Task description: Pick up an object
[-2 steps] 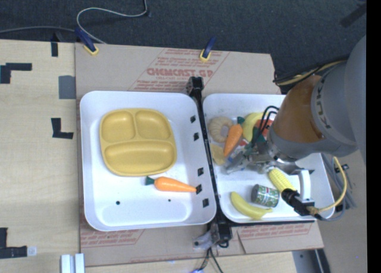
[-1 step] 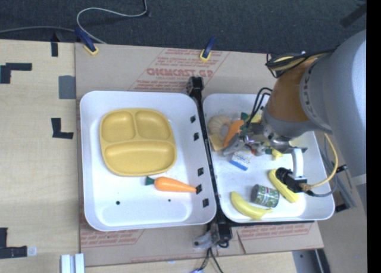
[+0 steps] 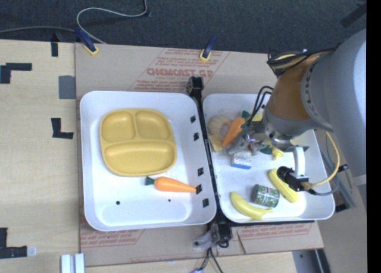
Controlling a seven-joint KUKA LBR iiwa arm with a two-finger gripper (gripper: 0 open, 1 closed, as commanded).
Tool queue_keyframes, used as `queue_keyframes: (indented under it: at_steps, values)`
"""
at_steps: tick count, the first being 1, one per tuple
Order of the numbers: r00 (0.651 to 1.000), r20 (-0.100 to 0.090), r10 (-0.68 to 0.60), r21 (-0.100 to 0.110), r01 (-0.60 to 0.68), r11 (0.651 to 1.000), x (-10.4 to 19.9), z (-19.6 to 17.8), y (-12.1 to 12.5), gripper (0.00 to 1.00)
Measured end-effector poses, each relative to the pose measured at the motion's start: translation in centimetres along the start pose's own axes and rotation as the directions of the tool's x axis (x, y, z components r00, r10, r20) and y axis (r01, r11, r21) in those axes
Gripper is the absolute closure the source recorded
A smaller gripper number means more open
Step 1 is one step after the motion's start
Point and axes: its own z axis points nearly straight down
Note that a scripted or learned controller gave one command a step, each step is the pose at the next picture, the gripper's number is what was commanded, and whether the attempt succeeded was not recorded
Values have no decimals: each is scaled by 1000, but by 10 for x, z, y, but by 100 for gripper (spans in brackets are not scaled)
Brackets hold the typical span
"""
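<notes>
Red printed lettering is running across the cardboard sheet (image 3: 178, 72) that is lying under the two bins, well to the upper left of the end effector (image 3: 253, 140). It appears to read "CHEMCAST GP", though the letters are blurry. Smaller red lines beneath it are too small to read.

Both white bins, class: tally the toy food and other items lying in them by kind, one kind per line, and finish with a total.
Carrots: 2, left bin, right bin
Bananas: 2
Yellow divided plate: 1
Green can: 1
Pale round item, kind unclear: 1
Small white and blue item under the end effector: 1
Total: 8
</notes>
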Motion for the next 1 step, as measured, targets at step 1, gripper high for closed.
queue_keyframes:
  at_steps: [1]
  values:
    - [1000,0,0,2,0,1000,67,-91,-36,100]
